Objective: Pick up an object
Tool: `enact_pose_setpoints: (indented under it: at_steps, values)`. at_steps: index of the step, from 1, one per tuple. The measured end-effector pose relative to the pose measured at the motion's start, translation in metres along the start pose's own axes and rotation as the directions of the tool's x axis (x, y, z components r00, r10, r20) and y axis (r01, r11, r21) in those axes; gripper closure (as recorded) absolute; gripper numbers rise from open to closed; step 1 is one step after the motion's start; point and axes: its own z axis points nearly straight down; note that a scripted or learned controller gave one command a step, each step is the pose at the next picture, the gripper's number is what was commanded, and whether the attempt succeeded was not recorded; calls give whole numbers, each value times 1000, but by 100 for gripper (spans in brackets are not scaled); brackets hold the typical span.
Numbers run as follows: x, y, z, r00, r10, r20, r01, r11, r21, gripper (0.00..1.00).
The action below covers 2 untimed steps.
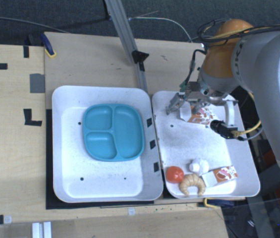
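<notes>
Nearest the camera, along the front edge of the right bin (206, 133), a small group of things is lying close together. A croissant (193, 183) is sitting at the front edge, its curved body running roughly left to right with the tips bending toward the front. Just to its left a red tomato-like ball (174, 173) is resting, near the bin's front left corner. Just behind the croissant a small white object (198, 165) is sitting, too small to make out. To the right, a white and red packet (220, 175) is lying flat, its long axis running left to right and rising slightly toward the right edge, its left end touching or nearly touching the croissant.

In the left bin (65, 148), a blue divided plate (113, 132) is lying flat, with three compartments, nearer the back right corner than the front.

Farther back, at the back edge of the right bin, the pincer (175, 104) is hanging low over the bin's back left corner, its fingers pointing down and to the left; they are looking spread apart with nothing between them. Just to its right, a second white and red packet (199, 114) is lying near the back edge, partly under the wrist.

The surface (11, 148) is stretching away to the left, light wood with dark tape marks.
</notes>
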Motion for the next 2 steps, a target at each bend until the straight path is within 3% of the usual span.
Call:
enact_pose_setpoints:
  at_steps: [1, 2]
  values:
    - [-1, 7, 60, 1000, 0, 0, 0, 1000, 1, 0]
    - [-1, 7, 67, 1000, 0, 0, 0, 1000, -2, 0]
